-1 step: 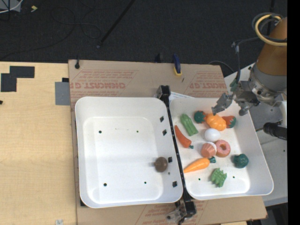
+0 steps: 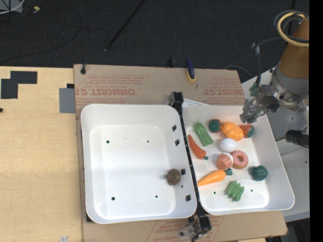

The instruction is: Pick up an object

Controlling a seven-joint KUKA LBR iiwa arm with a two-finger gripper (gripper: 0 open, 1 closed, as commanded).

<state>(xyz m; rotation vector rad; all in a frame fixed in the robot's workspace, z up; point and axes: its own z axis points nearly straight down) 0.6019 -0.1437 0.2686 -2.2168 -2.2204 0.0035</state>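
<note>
Two white bins sit side by side on a sheet of cardboard point(image 2: 151, 87). The left bin point(image 2: 101, 120) has just one thing in it: a small brown ball point(image 2: 173, 176) near its lower right corner.

The right bin point(image 2: 275, 185) carries the rest, ten toy foods by my count. There is one long green vegetable point(image 2: 203, 133), one red chili point(image 2: 196, 147), one carrot point(image 2: 212, 177), one white egg point(image 2: 228, 144), one orange pepper point(image 2: 231, 130), one small dark green piece point(image 2: 215, 125) just left of that pepper, one red piece point(image 2: 247, 130) touching its right side, two pinkish round slices point(image 2: 232, 160) lying against each other, one dark green broccoli-like lump point(image 2: 259, 173), and one light green leafy piece point(image 2: 234, 190) near the front.

The gripper point(image 2: 249, 116) hangs over the upper right corner of the right bin, just above the red piece. From here I cannot tell whether it is open or closed, and nothing is visibly in its grasp.
</note>
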